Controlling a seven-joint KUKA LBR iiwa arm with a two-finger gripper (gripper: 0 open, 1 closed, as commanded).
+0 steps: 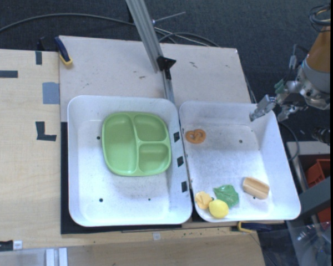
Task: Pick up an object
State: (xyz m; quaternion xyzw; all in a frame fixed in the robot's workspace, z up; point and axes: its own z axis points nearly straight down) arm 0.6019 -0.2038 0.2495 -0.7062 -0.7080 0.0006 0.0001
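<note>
The gripper hovers over the right bin's far right rim, fingers slightly apart and empty; nothing picked yet, the bread roll lying near-right in the bin.

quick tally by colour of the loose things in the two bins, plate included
green: 2, the divided plate in the left bin and the leafy piece in the right bin
yellow: 2, the lemon and the small yellow piece beside it
orange-brown: 1, the round cookie
tan: 1, the bread roll
total: 6
</note>
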